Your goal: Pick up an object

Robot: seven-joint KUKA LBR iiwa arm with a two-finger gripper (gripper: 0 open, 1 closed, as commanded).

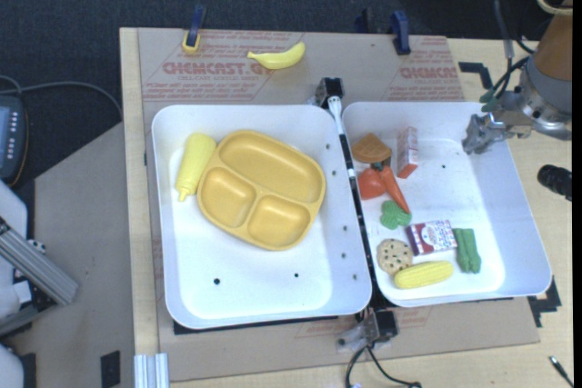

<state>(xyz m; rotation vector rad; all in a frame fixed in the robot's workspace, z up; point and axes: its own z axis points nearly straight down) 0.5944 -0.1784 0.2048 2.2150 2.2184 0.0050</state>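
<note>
1. In the right-hand shallow white bin [509,223], small plastic toy foods are gathered along the left side: a brown bun-shaped piece [371,148], an orange carrot-shaped piece [393,185], a small pink-and-white carton [407,150], a green leafy piece [395,215], a speckled round cookie [393,255], a yellow corn cob [424,274], a purple-and-white box [430,237] and a green pod-like piece [467,250].
2. These pieces are judged light, stiff and smooth, hence somewhat slippery; none looks fragile.
3. The yellow corn cob, lying apart at the bin's near edge, is judged the easiest target, to be taken across its short width at mid-length.
4. The left-hand white bin [182,277] bears a yellow compartmented plastic tray [262,188] with a yellow squeeze bottle [192,164] beside it; a yellow toy banana [278,57] lies on the worktop [145,77] beyond.
5. The tool [480,134] hangs over the right bin's far right corner, well apart from the toys, the grey arm [550,68] reaching in from the right.
6. Whether the tool is apart or together cannot be told; nothing is seen held.
</note>
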